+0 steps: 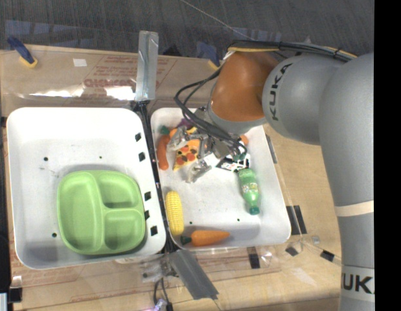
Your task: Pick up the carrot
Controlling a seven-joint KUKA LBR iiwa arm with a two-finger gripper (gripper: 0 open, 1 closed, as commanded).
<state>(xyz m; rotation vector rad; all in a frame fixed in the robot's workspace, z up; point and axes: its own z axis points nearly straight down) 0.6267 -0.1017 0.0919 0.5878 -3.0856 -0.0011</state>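
The carrot (209, 237) is orange with a dark stub at its left end. It lies on its side along the near wall of the right bin (273, 206). My gripper (197, 162) hangs low over the far left part of that bin, well away from the carrot, among a cluster of small toys. The arm's orange band and grey wrist cover the far end of the bin.
A yellow corn cob (175, 212) lies just left of the carrot, by the bin's left wall. A green bottle (249, 188) lies to the right. A reddish sausage-shaped toy (162, 153) and small orange pieces (184, 153) lie beside the gripper. The left bin holds a green divided plate (100, 210).
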